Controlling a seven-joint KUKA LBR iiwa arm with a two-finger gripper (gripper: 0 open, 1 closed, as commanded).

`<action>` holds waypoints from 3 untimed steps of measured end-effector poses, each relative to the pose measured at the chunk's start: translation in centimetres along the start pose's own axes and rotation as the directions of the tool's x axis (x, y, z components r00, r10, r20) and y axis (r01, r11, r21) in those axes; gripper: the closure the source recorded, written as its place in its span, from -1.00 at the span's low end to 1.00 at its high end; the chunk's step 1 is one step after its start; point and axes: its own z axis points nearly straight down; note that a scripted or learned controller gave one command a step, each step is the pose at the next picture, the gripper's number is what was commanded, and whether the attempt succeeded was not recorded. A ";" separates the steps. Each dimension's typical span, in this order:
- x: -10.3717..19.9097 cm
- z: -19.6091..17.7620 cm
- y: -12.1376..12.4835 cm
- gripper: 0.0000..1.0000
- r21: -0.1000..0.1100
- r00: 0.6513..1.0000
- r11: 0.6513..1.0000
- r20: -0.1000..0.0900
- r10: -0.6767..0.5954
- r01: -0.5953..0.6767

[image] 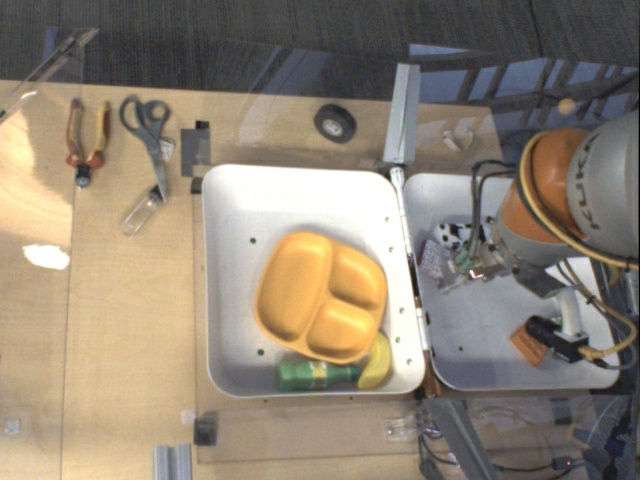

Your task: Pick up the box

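The left bin point(228, 268) holds a yellow divided plate point(322, 295) at its centre. The grey arm point(585, 183) enters the right bin point(480, 360) from 3 o'clock. What looks like the green box point(318, 373) lies at the left bin's 6 o'clock edge, touching the plate. The gripper point(462, 266) sits at the right bin's 9 o'clock side; whether it is open or closed cannot be told.
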 end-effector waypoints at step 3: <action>7.1 -12.9 5.6 1.00 0.014 0.999 0.999 -0.017 -0.043 0.044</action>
